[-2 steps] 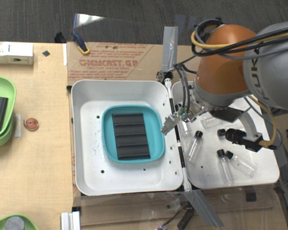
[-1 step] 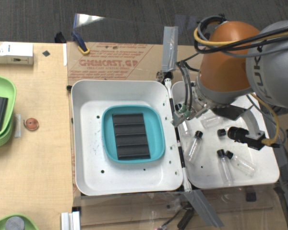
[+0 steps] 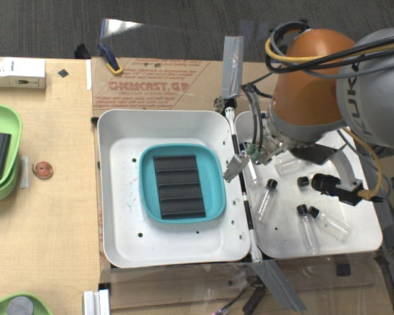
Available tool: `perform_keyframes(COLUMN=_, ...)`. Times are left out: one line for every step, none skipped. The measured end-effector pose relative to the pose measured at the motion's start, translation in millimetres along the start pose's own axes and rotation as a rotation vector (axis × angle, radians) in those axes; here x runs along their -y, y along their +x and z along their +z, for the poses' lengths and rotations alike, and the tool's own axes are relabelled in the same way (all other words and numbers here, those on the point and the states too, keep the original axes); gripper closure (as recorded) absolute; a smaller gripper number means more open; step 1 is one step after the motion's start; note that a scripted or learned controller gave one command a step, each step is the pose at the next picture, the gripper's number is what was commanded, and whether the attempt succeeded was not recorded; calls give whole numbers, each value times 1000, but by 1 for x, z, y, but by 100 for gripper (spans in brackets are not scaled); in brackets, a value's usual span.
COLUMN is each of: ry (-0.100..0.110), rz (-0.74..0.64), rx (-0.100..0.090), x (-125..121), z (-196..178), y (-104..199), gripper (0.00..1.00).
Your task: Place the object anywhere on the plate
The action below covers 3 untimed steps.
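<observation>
Camera view: arm (image 3: 315,77) bends low, pincer (image 3: 240,163) over the bins' shared rim.

robotics lab, wooden bench (image 3: 52,241), white bins (image 3: 118,241), clear vials (image 3: 266,197), cabled arm (image 3: 315,77)

The arm (image 3: 315,77) covers the right bin's (image 3: 354,241) far-left corner, hiding the gripper (fingers unreadable). The picture's left edge cuts a green tray (image 3: 3,149).
</observation>
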<state>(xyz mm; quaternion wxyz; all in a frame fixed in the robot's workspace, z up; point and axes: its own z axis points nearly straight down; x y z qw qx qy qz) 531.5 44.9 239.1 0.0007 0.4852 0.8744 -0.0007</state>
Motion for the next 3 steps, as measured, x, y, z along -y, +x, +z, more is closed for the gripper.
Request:
perform_keyframes(ry=2, rz=6, rx=-2, x=27, z=17, y=-48, gripper=0)
perform_keyframes(ry=1, rz=86, rx=0, x=32, z=-73, y=-104, gripper=0)
perform_keyframes(ry=-1, rz=-166, rx=1, x=-23, z=-201, y=-188, gripper=0)
